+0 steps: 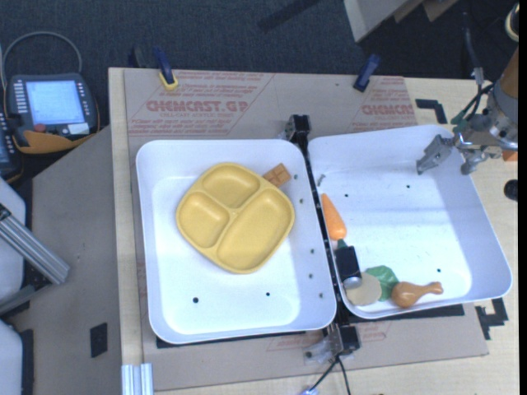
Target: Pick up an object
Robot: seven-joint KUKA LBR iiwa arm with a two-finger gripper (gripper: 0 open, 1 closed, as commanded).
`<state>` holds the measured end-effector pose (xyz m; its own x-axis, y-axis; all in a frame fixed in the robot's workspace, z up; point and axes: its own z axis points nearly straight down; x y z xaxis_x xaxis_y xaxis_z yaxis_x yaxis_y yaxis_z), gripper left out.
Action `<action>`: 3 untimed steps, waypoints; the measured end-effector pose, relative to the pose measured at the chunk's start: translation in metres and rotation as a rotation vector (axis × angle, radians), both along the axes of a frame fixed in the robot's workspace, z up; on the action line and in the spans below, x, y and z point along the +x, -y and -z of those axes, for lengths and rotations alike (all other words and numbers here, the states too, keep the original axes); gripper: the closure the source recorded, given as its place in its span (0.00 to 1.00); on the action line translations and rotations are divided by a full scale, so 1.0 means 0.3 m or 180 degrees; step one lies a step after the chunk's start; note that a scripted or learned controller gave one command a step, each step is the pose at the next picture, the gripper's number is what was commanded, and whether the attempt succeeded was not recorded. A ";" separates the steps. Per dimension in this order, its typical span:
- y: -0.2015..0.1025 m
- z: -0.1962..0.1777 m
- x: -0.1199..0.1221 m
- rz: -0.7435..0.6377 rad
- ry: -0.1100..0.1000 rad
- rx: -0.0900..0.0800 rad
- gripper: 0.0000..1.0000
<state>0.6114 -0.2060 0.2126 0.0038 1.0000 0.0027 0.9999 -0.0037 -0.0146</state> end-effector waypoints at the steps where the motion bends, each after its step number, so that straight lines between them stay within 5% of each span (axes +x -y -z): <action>1: -0.003 -0.032 0.010 -0.0013 0.0047 -0.0010 0.00; 3: -0.017 0.349 0.060 -0.0017 0.0055 -0.0013 0.00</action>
<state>0.6294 -0.2009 0.1080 -0.0017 1.0000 -0.0013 1.0000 0.0017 0.0027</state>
